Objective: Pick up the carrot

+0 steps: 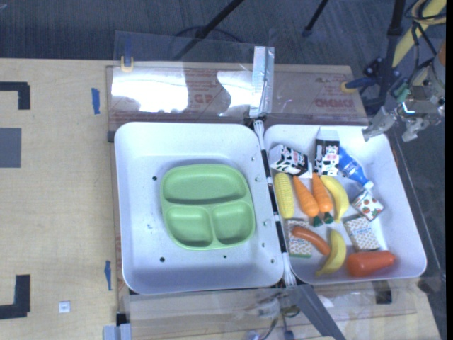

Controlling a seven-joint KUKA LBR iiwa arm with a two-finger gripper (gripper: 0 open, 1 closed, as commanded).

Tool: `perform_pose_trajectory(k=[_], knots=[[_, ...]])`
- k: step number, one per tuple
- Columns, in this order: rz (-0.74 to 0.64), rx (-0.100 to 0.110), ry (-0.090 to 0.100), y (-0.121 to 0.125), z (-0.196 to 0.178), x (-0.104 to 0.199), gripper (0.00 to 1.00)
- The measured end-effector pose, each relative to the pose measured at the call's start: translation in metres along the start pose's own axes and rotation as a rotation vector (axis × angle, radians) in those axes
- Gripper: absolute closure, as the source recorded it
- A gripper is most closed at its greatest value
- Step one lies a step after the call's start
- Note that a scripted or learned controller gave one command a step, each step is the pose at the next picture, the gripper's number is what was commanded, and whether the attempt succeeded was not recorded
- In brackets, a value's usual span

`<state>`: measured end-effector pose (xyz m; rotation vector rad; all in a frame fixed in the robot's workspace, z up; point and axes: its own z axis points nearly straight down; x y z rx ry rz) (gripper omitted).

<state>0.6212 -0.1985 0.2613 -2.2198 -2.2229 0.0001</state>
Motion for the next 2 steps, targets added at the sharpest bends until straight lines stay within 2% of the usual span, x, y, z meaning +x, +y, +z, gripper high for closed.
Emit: perform_pose_trajectory(k=[1, 2], knots=[[-0.079, 0.0, 0.0, -0.003, 0.099, 0.064, 0.0], [-0.061, -0.005, -0.001, -0.042, 0.174, 0.101, 0.0]])
